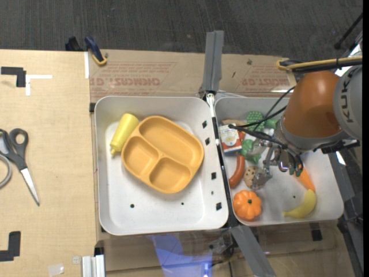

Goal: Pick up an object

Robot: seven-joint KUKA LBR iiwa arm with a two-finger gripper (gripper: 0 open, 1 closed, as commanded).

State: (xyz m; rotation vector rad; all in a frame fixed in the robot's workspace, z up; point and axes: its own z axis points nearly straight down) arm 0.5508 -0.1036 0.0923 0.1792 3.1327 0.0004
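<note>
Near edge of right bin [331, 212]: small orange pumpkin [247, 205] at the front left corner, banana [302, 205] at the front right, both lying loose on the bin floor, well apart from each other. Just behind the banana, a carrot [306, 179] lies at a slant, its upper end under the wrist hardware.

Mid bin: red sausage [236, 170] runs along the left wall, a speckled tan piece [250, 176] just beside it on the right. Gripper [264, 175] hangs low over the bin centre, just right of that speckled piece. Cannot tell how far the jaws are open, cables and wrist hardware clutter the tip; nothing visibly clamped.

Behind that: small red and white carton [230, 138] by the left wall, green items [253, 120] at the back, partly hidden by black cables.

Arm: orange band [312, 109] bulks over the back right of the bin.

Left bin [109, 212]: yellow divided plate [163, 153] roughly centred, yellow bottle [123, 133] touching its back left edge.

On the desk far left: scissors [21, 160], blades pointing toward the near edge.
</note>
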